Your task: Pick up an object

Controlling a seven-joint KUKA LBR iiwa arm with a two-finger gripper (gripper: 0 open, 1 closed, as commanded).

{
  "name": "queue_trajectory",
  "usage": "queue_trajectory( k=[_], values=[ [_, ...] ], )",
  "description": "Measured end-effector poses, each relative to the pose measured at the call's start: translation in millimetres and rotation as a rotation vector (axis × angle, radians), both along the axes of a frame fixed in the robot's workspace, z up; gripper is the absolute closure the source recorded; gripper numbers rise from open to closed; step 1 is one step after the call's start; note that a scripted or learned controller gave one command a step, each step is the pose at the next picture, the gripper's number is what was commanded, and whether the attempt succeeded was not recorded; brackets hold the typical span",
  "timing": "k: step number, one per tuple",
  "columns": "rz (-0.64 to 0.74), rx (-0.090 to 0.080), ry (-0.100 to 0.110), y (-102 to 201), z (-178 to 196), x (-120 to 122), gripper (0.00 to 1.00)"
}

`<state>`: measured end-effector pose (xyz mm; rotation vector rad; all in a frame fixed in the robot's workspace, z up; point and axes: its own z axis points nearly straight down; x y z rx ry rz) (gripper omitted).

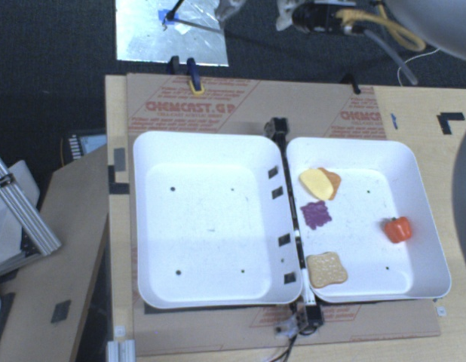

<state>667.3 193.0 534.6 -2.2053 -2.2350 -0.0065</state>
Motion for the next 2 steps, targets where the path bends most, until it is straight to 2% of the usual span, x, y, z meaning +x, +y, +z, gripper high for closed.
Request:
queue_trajectory(
  k=[1,2],
  values=[
    [-0.005,-0.002,0.000,44.2,0.1,0.4,0.00],
    [-0.014,-0.004,0.001,7.6,1.4,-38.1,0.00]
  ],
)
